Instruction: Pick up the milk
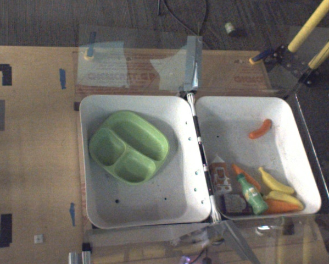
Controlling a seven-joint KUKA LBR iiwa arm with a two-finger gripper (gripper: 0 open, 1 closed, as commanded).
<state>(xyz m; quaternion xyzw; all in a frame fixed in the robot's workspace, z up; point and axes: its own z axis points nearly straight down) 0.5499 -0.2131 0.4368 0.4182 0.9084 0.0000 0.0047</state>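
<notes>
Milk carton (220, 174) lies against right bin's (230, 120) left wall.

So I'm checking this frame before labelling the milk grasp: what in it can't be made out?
- milk carton, camera view: too small and blurred to read its label.
- dark item at the right bin's near wall: dim, partly covered by the green bottle; identity unclear.
- orange piece: the bananas overlap it, shape unclear.
- green tray in the left bin: compartment contents washed out.

we log: green tray (129, 146) | white bins (153, 216) | yellow banana (275, 182) | green bottle (252, 194) | tan worktop (32, 164)
</notes>
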